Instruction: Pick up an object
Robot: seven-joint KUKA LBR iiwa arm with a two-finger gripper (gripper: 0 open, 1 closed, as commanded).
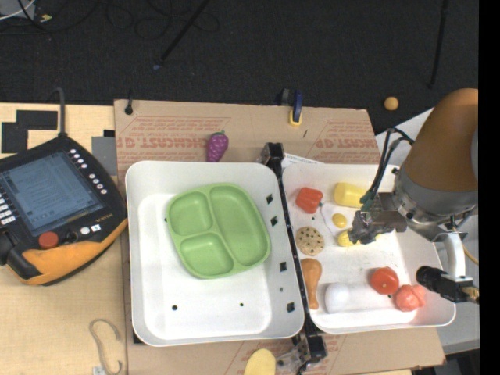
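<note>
My gripper (362,233) hangs low over the middle of the right bin (437,315), right beside a small yellow piece (344,239) at its left. Another small yellow piece (339,219) and a larger yellow block (349,194) lie just behind it. A red pepper-like toy (308,200) sits at the bin's back left. A round cookie (310,241), a tan drumstick (312,278) and a white egg (337,297) lie along the left and front. Two red fruits (383,280) (409,296) rest at the front right.
The left bin (148,303) holds a green divided plate (219,230). A purple toy (217,146) lies on the cardboard behind it. A yellow object (260,361) sits in front of the bins. A teach pendant (51,201) rests at far left.
</note>
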